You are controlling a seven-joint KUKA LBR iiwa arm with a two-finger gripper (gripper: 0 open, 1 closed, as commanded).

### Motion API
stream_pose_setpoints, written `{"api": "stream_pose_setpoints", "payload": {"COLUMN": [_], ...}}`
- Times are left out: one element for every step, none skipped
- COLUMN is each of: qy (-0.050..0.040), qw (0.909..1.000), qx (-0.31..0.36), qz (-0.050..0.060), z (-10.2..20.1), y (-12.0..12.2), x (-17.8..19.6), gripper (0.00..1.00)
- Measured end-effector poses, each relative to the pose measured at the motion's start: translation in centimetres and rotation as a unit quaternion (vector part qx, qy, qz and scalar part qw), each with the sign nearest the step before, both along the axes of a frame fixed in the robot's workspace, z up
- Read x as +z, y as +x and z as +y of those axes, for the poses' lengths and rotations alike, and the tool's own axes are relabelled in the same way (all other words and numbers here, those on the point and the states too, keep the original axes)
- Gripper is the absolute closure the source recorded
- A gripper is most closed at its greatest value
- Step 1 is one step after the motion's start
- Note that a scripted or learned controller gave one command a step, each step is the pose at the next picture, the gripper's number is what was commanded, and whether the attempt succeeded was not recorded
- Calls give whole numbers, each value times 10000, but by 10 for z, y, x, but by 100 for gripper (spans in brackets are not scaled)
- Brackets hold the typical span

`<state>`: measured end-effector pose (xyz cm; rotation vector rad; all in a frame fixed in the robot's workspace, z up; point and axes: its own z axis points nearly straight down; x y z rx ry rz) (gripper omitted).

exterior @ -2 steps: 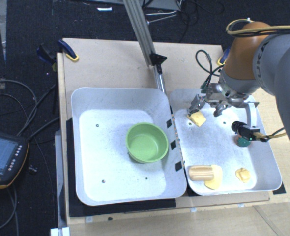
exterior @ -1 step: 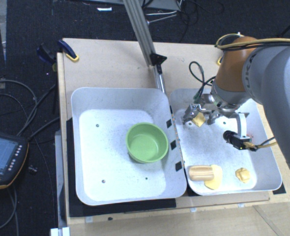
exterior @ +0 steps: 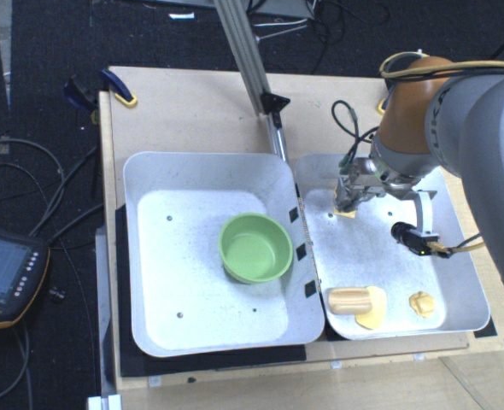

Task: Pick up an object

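My gripper (exterior: 348, 202) is lowered into the back left part of the right bin (exterior: 457, 280), close to its left wall. A small yellow-tan piece (exterior: 347, 215) lies on the bin floor right under the gripper tip, partly hidden by it. Whether the gripper touches the piece cannot be told. At the front of the same bin lie a tan roll-shaped object (exterior: 348, 300), a flat yellow piece (exterior: 372, 319) against it, and a small yellow lump (exterior: 421, 303). A green bowl (exterior: 254, 247) stands upright in the left bin (exterior: 162, 229).
A black connector with a cable (exterior: 411, 237) hangs off the wrist over the middle of the right bin. A slanted metal pole (exterior: 245, 49) rises behind the bins. The arm's orange band (exterior: 410, 101) and grey body cover the right bin's back right corner.
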<state>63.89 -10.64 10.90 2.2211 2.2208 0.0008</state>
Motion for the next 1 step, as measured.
{"api": "stream_pose_setpoints", "payload": {"qy": [-2], "qw": [10000], "qx": [3], "qz": [-15], "z": [0], "y": [-1], "x": [42], "gripper": [100]}}
